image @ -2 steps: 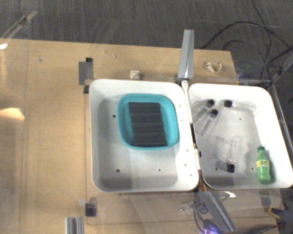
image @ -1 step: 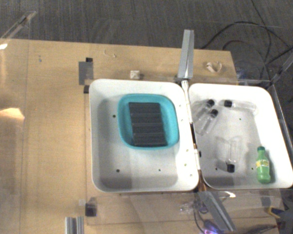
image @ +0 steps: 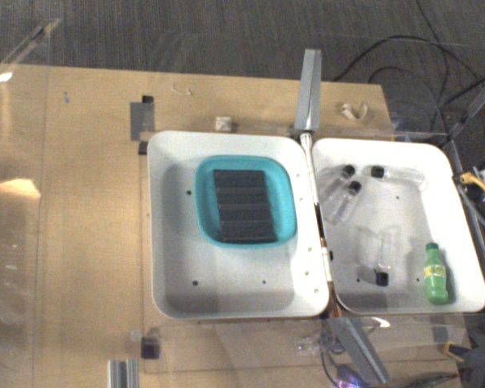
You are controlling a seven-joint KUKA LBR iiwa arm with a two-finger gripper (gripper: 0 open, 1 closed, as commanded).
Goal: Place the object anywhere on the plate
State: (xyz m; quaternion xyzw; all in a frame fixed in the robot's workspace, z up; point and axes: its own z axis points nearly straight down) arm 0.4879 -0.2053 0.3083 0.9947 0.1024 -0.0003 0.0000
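Teal plate (image: 284,208) with dark ridged insert in left bin (image: 170,289). Green bottle (image: 436,274) lower right of right bin (image: 461,217), clear black-capped vials (image: 345,192) upper left.

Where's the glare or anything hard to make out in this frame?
Camera view: bright glare patches on the bench at far left; the clear bottles in the right bin nearly vanish against the white, with mostly their black caps readable; the green bottle and the teal plate stand out clearly; soft shadow along the left bin inner walls.

Wooden bench (image: 73,241) (grey carpet (image: 186,14) beyond).
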